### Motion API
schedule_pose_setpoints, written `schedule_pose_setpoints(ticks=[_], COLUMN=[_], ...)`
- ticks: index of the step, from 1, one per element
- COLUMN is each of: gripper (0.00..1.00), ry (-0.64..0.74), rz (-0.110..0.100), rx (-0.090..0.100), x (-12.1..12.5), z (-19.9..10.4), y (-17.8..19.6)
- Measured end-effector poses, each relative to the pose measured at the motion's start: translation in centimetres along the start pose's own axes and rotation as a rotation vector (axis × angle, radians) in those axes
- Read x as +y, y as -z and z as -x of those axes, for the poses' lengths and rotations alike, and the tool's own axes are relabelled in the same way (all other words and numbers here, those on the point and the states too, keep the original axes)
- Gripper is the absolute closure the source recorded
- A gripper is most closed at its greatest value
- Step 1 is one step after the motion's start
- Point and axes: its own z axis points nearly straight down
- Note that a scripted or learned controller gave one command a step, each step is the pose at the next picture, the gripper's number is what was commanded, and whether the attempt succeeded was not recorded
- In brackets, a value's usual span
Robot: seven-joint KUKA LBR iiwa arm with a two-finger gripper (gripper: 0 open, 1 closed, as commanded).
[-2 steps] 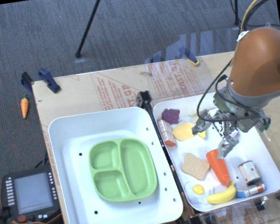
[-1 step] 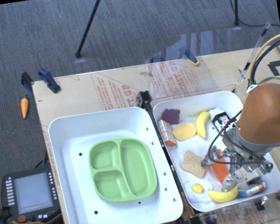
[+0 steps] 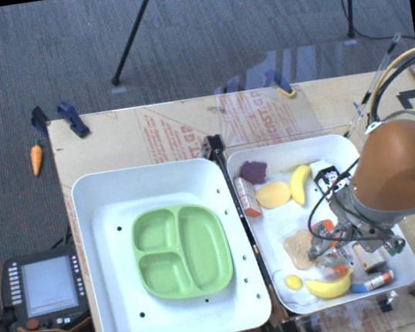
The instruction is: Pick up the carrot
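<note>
The arm (image 3: 395, 167) reaches down into the right bin (image 3: 344, 140), its orange band bulking over the bin's right side. The claw (image 3: 331, 247) is low among the clutter there, and I cannot tell how it is set, because cables and the wrist cover it. A carrot (image 3: 36, 158) lies on the dark floor, off the tabletop's (image 3: 156, 134) left edge, well apart from the arm. In the right bin I see a purple piece (image 3: 253, 170), a yellow lemon-like piece (image 3: 273, 195), two bananas (image 3: 300, 183) and (image 3: 328, 287), and a slice of bread (image 3: 298, 248). The left bin (image 3: 101, 209) holds a green divided plate (image 3: 183, 251). A handheld control pad (image 3: 44, 293) sits on the floor at the left.
</note>
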Motion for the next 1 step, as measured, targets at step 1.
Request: schedule_pose_setpoints(ticks=[1], gripper=[1.0], ry=[-0.131], rz=[0.003], rx=[0.009], x=[6.27], z=[3.68], y=[8.97])
